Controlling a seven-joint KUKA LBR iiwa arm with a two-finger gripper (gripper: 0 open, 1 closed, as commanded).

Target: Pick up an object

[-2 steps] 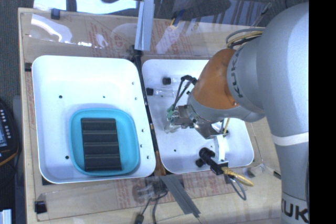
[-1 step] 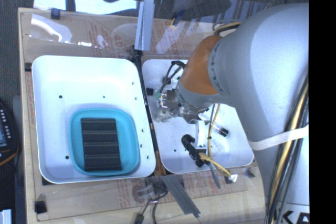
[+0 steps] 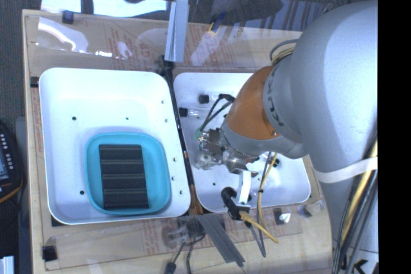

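Note:
A light blue rectangular dish with a black ribbed insert (image 3: 126, 175) lies in the left bin (image 3: 64, 93), toward its front. The gripper (image 3: 209, 152) is down inside the right bin (image 3: 192, 90), near that bin's left wall, at the end of the grey arm with its orange band (image 3: 247, 117). The arm's bulk hides most of the right bin's floor. From above, nothing can be made out in the gripper's grasp. The dish sits well to the left of the gripper, across the wall between the bins.
A small dark item (image 3: 204, 99) rests near the right bin's back left corner. Yellow and black cables (image 3: 260, 196) hang from the wrist over the bin's front edge. Clear plastic sheeting and an upright metal bar (image 3: 176, 29) stand behind the bins.

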